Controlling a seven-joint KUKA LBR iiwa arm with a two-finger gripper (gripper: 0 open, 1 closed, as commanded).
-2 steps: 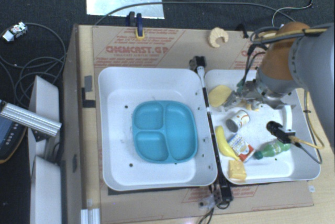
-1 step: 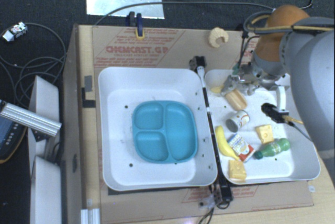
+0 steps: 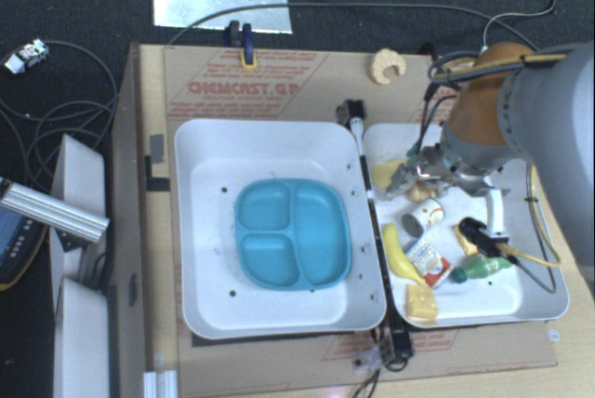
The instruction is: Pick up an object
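The grey arm with the orange band reaches in over the right-hand shallow white bin. Its hand sits low over the bin's upper left corner; whether it is spread or closed cannot be told from this view.

Candidate objects lie in that bin: a small tan rounded piece just below the hand, a short white cylindrical container with a dark cap, a yellow banana, a flat white and red packet, a green plastic bottle and a pale yellow wedge. The left-hand bin holds a blue three-compartment plastic plate.

Procedure, as judged:
1. Select the nearest object, probably the tan piece.
2. Centre over it before descending; the bin wall and the white container stand close.
3. Close only once it sits between the tips.
4. Lift vertically and confirm that the object rises.
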